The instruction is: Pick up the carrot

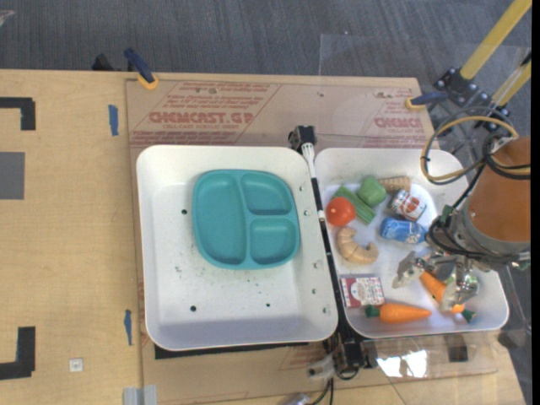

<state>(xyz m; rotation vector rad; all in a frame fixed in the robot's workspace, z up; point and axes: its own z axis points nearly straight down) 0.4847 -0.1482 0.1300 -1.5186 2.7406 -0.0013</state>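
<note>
The carrot (403,313) lies flat near the front wall of the right bin (498,321), beside a small food packet (363,291). The gripper (439,283) hovers just right of it; whether its fingers are parted I cannot tell (clutter). Better to straddle the carrot's thick middle crosswise.

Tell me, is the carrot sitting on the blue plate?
No, the carrot lies in the right bin near its front edge, while the blue plate is in the left bin.
</note>
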